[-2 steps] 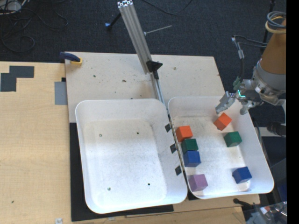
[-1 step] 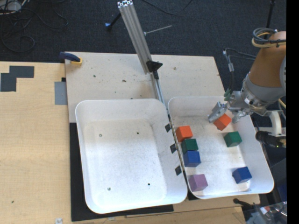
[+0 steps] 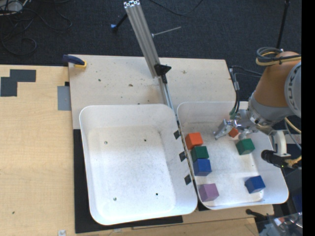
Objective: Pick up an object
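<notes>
My gripper (image 3: 230,128) hangs low over the back of the right bin (image 3: 275,193), reaching in from the right. A small orange-red patch (image 3: 234,131) shows right at the gripper; I cannot tell what it is. A green cube (image 3: 244,146) lies just in front and to the right of the gripper. Along the bin's left wall sit an orange cube (image 3: 194,139), a dark green cube (image 3: 200,153), a blue cube (image 3: 202,166) and a purple cube (image 3: 208,191). A second blue cube (image 3: 255,184) rests near the front right corner.
The left bin (image 3: 98,132) stands beside the right one, with black clips (image 3: 182,156) along their shared edge. A slanted aluminium bar (image 3: 145,38) rises behind the bins. The arm's orange band (image 3: 275,85) looms at the right.
</notes>
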{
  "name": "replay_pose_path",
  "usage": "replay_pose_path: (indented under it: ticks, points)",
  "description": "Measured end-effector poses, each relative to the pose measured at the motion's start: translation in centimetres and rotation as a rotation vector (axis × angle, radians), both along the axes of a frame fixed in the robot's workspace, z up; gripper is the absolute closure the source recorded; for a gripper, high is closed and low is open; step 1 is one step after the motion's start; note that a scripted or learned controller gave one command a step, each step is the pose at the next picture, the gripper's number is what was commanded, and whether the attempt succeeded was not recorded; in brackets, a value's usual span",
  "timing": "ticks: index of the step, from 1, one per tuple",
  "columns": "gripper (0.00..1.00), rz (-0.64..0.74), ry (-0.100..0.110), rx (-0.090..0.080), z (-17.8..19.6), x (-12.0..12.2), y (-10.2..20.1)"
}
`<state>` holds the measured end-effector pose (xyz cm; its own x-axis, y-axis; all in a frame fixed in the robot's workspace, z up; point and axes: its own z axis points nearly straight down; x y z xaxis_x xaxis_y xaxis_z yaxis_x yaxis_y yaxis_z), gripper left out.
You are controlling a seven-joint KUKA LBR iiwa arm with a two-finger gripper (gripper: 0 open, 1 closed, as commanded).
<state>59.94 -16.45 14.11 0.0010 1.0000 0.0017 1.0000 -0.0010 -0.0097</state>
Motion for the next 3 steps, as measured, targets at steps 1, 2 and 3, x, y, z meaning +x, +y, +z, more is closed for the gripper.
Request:
replay_pose_path:
  ticks: [1,2,3]
  points:
    - [0.0,-0.001,-0.009,-0.001,-5.1,0.1,0.1]
    - [1.0,-0.008,-0.007,-0.001,-4.0,0.0,-0.1]
    - [1.0,-0.008,-0.011,-0.002,0.2,-0.2,-0.1]
